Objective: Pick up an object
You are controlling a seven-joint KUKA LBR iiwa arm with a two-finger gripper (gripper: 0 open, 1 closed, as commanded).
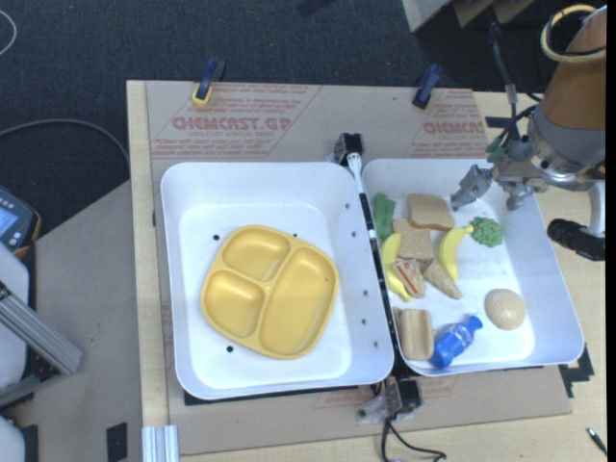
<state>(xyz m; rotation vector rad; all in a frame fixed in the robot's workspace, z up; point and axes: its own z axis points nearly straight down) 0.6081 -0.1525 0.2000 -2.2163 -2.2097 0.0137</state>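
Observation:
My gripper (492, 190) hangs over the back of the right bin (553, 287), open, with nothing between its fingers. Just in front of it lies a green broccoli (486, 231), apart from the fingertips. To the gripper's left sits a bread slice (429, 211). Further forward lie a yellow banana (450, 249), a second banana (390, 254), sandwich pieces (416, 277), a green vegetable (383, 215), a round bun (504, 308), a blue bottle (452, 342) and a toast piece (415, 333).
The left bin (192, 210) holds a yellow divided plate (271, 290). A black divider (366, 234) runs between the two bins. The arm's orange band (576, 89) stands at the right edge, above the right bin's back corner.

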